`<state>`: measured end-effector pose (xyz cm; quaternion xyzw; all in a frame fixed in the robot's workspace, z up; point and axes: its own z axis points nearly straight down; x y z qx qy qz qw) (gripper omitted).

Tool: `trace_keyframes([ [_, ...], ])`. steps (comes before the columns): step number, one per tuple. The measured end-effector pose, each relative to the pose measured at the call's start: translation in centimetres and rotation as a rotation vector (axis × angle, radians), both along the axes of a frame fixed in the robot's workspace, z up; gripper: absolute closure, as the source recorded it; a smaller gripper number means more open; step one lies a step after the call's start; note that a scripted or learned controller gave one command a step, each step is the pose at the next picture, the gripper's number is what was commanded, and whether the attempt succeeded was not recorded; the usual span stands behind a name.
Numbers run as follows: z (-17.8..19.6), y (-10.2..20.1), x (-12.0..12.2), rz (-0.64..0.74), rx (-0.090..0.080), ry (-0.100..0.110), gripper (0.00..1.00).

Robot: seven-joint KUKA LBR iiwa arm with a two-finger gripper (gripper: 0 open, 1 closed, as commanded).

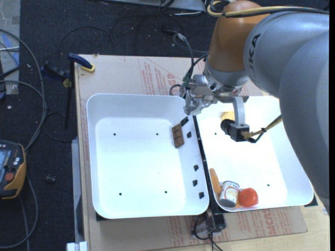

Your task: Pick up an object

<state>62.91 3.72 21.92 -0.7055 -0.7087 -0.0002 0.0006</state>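
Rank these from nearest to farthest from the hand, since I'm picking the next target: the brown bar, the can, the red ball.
1. Brown bar, left bin's right wall, just below the hand.
2. Can, right bin's near corner.
3. Red ball, right of the can, slightly farther.

You can make out dark letters on the grey arm [293, 51], seemingly part of "KUKA". The red print on the cardboard sheet [157, 77] under the bins is too faint to read.
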Motion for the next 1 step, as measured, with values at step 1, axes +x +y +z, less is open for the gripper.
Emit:
trace_keyframes([
  [1,-0.17,5.05,0.08,0.000,0.000,0.000,1.00],
])
